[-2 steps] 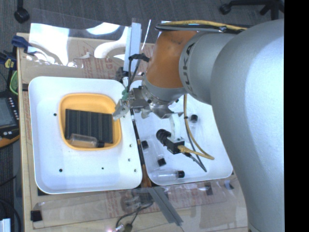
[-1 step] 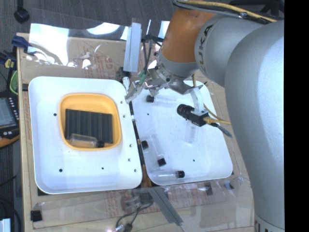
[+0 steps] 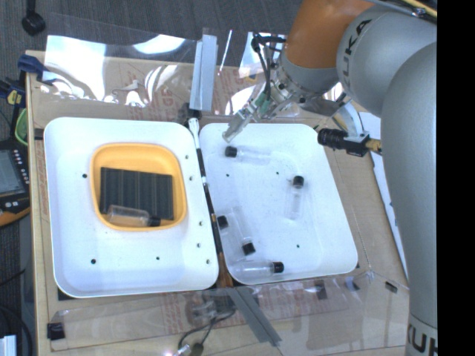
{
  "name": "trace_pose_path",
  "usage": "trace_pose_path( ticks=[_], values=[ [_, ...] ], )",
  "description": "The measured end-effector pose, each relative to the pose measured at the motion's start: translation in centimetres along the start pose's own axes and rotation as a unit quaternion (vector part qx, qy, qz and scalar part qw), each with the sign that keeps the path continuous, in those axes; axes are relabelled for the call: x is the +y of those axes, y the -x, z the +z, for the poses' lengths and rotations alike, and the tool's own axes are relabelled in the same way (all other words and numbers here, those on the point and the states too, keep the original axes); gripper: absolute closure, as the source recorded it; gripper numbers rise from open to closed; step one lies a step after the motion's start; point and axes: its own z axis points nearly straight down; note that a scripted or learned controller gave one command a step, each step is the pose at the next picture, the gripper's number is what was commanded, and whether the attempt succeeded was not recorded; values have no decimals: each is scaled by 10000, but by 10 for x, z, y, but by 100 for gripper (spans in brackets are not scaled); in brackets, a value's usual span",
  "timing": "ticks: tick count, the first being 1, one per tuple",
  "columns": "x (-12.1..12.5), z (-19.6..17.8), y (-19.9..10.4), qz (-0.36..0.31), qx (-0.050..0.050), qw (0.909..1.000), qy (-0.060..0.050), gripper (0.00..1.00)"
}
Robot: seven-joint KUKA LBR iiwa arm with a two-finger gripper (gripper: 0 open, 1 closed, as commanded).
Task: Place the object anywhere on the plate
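Across the right bin (image 3: 338, 232) lie clear black-capped vials (image 3: 258, 268), light, slick and round, best pinched mid-barrel; whether the gripper (image 3: 231, 131) is wide or narrow cannot be told.

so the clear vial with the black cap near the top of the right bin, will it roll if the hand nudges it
Probably. The clear plastic vial with the black cap lies on its side and looks cylindrical, so a sideways push could roll it across the smooth white right bin. It looks see-through and empty, so likely light and easily knocked away. Its glossy wall may slip between the fingers.
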Motion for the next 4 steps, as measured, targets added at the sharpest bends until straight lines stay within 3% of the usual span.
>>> trace_pose_path(
  ticks=[1, 2, 3, 4],
  values=[
    [1, -11, 0, -9, -4, 10000, 8, 100],
    [29, 45, -50, -1452, 22, 9894, -14, 100],
    [0, 52, -92, -2325, 28, 9726, -16, 100],
    [0, 52, -92, -2326, 25, 9726, -18, 0]
  ],
)
